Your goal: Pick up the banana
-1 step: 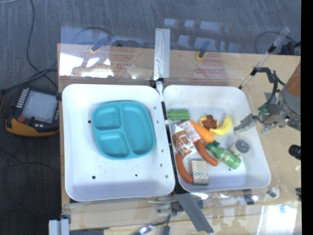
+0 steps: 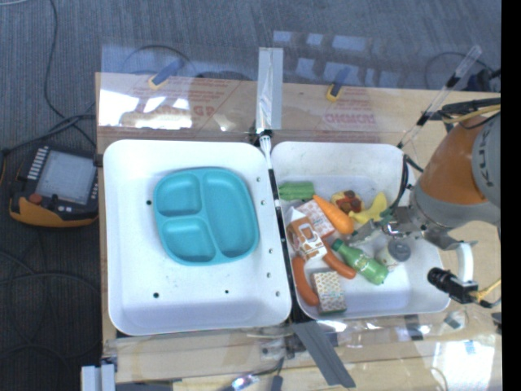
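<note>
Banana [image 2: 371, 208] lengthwise from lower-left to upper-right

teal plate [image 2: 205, 216] in left bin [image 2: 130, 300] | green bottle [image 2: 363, 264], carrot [image 2: 333, 214] in right bin [image 2: 423, 296]

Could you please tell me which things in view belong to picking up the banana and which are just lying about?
For the job:
yellow banana
grey two-finger gripper

Lying about:
turquoise divided plate
orange carrot
green plastic bottle
green cucumber
</note>
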`<state>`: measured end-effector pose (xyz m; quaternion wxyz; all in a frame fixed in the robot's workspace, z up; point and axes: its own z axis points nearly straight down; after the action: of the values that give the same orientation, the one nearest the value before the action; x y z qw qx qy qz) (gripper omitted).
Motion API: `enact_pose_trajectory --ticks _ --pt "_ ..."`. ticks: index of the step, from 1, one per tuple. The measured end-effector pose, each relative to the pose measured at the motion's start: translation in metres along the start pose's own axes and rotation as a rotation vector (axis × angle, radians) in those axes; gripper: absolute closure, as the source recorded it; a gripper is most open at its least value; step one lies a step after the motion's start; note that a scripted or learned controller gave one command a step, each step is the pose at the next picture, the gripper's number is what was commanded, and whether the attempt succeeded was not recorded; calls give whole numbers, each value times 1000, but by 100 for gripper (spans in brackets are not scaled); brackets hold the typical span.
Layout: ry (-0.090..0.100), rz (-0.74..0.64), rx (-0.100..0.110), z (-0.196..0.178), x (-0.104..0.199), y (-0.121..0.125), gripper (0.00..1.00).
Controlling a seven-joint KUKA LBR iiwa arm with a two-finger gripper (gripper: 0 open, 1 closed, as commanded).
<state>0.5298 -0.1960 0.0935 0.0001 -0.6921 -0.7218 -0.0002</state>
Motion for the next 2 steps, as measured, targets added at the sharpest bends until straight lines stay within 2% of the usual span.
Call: enact_pose_trajectory --ticks 1,2 --pt "-3 -47 0 -36 -21 73 0" --pt "14 307 -14 -4 -20 94 0"
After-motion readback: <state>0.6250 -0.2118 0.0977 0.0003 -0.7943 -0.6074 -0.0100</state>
